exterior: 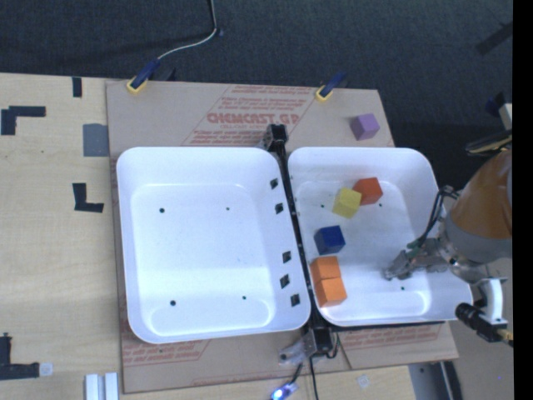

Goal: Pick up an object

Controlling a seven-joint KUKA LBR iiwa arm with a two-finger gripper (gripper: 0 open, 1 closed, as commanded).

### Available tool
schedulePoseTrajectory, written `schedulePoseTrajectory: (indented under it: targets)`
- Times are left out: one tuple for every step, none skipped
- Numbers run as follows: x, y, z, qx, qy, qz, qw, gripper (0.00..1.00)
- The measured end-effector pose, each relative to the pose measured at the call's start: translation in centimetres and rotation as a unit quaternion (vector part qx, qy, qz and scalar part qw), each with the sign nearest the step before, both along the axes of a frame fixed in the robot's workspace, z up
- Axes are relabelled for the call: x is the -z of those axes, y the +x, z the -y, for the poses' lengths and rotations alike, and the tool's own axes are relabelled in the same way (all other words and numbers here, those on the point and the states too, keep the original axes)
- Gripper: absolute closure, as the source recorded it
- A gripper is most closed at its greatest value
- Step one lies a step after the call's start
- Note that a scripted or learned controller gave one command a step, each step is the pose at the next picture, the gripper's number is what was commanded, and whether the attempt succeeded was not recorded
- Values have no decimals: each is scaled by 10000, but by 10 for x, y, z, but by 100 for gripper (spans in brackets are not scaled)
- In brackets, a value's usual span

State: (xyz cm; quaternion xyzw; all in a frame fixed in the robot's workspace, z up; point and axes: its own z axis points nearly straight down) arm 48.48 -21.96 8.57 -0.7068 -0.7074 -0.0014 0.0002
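Four candidate blocks are seen in the right bin (420, 169): a large orange block (329, 279) against the bin's left wall near its front corner, a blue cube (330, 239) just behind it, a yellow cube (346, 202) farther back, and a small orange cube (367, 191) touching the yellow one. None is held. The gripper (400, 269) is lowered to the floor of the right bin, well apart from the blocks, toward the bin's right side; whether its jaws are apart or together cannot be told. Nothing is seen between them.

A purple cube (364, 126) lies outside the right bin, behind its far rim, on the brown board (241, 115), probably out of play. The left bin (137, 169) adjoins the right bin. Both bins appear held on the board by clips, presumably to stay put. On the board, red lettering resembling "CHEMCAST GP" is partly legible.
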Motion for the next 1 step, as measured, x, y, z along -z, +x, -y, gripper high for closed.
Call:
schedulePoseTrajectory:
  targets:
    - [-10,0,-1,-6,0,-3,10000,100]
